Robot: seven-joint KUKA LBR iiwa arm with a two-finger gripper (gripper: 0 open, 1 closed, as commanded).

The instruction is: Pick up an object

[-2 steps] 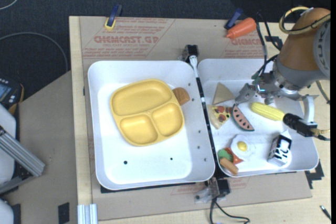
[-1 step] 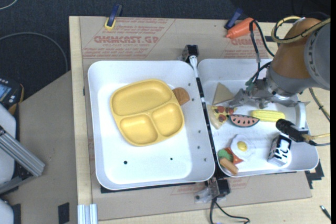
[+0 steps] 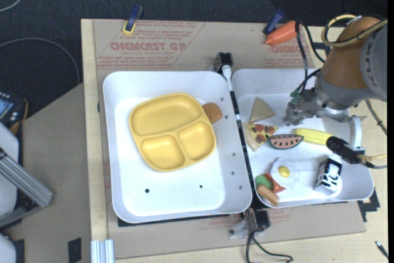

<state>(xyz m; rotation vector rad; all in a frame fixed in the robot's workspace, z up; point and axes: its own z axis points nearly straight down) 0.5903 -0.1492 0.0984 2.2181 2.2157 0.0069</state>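
Bench (image 3: 184,40): centre of the frame, carrying two white bins side by side.

Left bin (image 3: 123,188): centre-left. Holds a yellow divided plate (image 3: 172,130) in its upper half and a small brown piece (image 3: 213,111) touching the plate's upper right edge, near the dividing wall.

Right bin (image 3: 246,80): centre-right. Holds a tan wedge (image 3: 261,109) at upper left, a pizza slice (image 3: 261,132) below it, a watermelon slice (image 3: 287,141) just right of that, a corn cob (image 3: 315,135), a fried egg (image 3: 284,172), a carrot-and-greens piece (image 3: 268,188) at the lower left, and a black-and-white carton (image 3: 329,174) at lower right.

Arm (image 3: 354,64): enters from the right of the frame, over the right bin's upper portion.

Claw (image 3: 298,115): hangs over the upper middle of the right bin. Its state cannot be determined at this angle; nothing is visibly gripped.

Governing relation: the nearest candidates are the corn cob and watermelon slice, both lying just below the claw in the frame. The cob's long axis runs left to right, dipping slightly rightward; its left end lies closest to the claw. Judgement: a short descent toward the lower part of the frame would be called for.
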